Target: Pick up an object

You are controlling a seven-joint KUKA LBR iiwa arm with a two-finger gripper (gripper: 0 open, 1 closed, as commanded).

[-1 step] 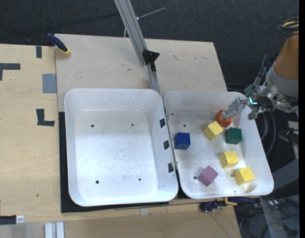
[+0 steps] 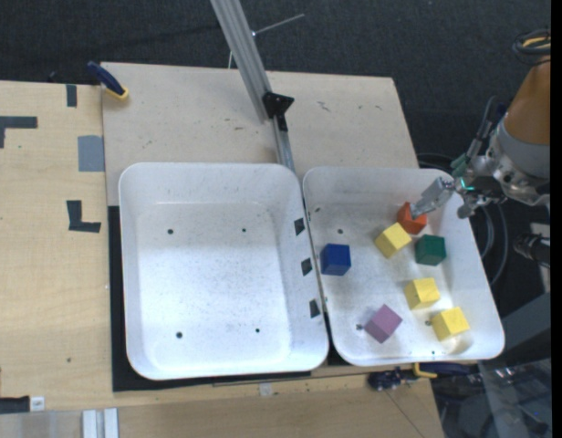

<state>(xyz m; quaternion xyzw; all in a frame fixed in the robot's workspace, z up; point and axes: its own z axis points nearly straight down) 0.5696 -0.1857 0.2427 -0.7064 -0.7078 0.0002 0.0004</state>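
The right white bin [image 2: 354,190] holds several small blocks: a red one [image 2: 410,215], a yellow one [image 2: 392,239], a green one [image 2: 431,250], a blue one [image 2: 336,259], two more yellow ones [image 2: 423,292] [image 2: 451,322] and a purple one [image 2: 383,322]. My gripper [image 2: 452,201] hangs over the bin's far right corner, open, with nothing between its fingers. Its left fingertip [image 2: 434,197] sits just above and right of the red block, partly overlapping it in the view.
The left white bin [image 2: 208,272] stands beside the right one. A slanted aluminium bar [image 2: 249,53] reaches down to the bins' shared far edge. A blue-and-yellow clamp [image 2: 108,78] lies at the bench's far left, and another clamp [image 2: 401,377] at the front edge.
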